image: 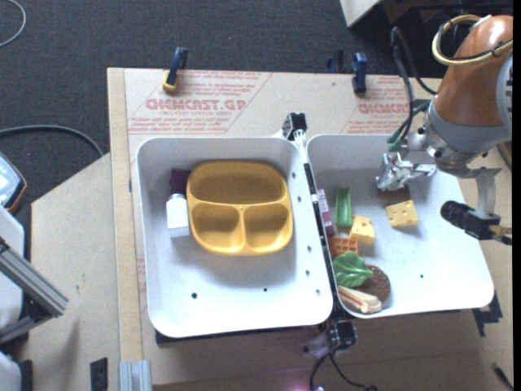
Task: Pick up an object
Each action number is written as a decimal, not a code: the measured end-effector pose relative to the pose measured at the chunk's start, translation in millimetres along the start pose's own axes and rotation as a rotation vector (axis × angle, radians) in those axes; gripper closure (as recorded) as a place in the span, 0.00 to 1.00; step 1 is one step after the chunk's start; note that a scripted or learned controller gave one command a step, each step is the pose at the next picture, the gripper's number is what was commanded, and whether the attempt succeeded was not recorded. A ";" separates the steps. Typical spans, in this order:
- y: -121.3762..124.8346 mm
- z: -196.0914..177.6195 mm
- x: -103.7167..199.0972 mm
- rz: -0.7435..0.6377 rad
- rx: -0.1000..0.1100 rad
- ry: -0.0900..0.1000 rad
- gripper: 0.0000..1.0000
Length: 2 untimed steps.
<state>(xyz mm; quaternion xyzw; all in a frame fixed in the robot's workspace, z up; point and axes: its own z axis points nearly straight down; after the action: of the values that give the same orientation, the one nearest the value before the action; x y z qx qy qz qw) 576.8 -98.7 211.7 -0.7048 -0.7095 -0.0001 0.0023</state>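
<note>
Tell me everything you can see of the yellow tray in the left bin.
The yellow tray looks like moulded plastic, a rounded rectangle with three compartments: one long one at the far side and two smaller ones nearer the camera. It lies flat, open side up, in the left bin. A small white bottle lies against its left edge.

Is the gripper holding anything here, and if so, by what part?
Cannot be told. The gripper sits low in the right bin, above the cheese.

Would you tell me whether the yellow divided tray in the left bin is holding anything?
Empty: all three compartments of the yellow tray show only bare yellow plastic.
</note>
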 end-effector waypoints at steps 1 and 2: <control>13.0 -15.9 53.8 0.000 -0.008 -0.002 1.00; 33.0 -4.9 105.8 0.000 -0.006 -0.002 1.00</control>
<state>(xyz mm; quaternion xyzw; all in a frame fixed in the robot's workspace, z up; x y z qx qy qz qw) 609.1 7.3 216.9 -0.7049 -0.7093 -0.0015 -0.0007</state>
